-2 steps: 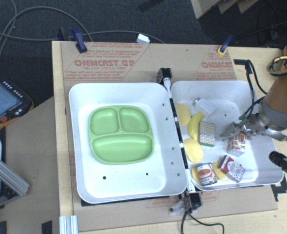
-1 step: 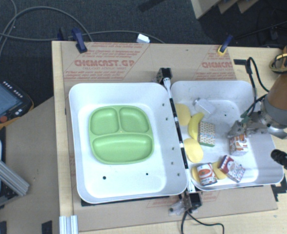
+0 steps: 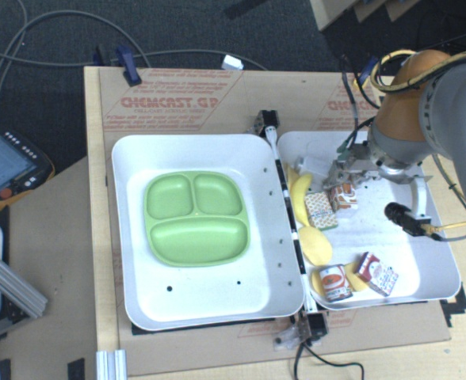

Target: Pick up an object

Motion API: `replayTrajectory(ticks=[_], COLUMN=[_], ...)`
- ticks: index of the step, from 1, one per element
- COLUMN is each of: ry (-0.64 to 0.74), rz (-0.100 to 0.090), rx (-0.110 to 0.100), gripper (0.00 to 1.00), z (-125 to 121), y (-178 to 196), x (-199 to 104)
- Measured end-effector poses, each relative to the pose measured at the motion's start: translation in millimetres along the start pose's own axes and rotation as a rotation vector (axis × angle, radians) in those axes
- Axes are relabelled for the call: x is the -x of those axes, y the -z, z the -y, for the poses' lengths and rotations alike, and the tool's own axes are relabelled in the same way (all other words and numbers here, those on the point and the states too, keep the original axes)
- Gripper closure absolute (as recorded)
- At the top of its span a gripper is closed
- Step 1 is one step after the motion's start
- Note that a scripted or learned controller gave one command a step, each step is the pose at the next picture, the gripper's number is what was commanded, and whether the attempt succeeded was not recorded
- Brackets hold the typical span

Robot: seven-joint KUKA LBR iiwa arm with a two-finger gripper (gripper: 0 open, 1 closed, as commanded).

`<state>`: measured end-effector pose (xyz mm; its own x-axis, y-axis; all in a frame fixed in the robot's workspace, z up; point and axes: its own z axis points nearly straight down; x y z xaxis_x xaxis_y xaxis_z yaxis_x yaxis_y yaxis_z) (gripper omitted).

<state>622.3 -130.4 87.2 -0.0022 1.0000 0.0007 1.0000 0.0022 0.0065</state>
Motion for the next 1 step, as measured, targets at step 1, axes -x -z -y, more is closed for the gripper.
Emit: replayTrajectory(ticks=[1], ry=[-0.001], rz=[0.001], rx=[-0.004], gripper=[1.00], z=[-18.6], y=[98.2], x=[-77.8])
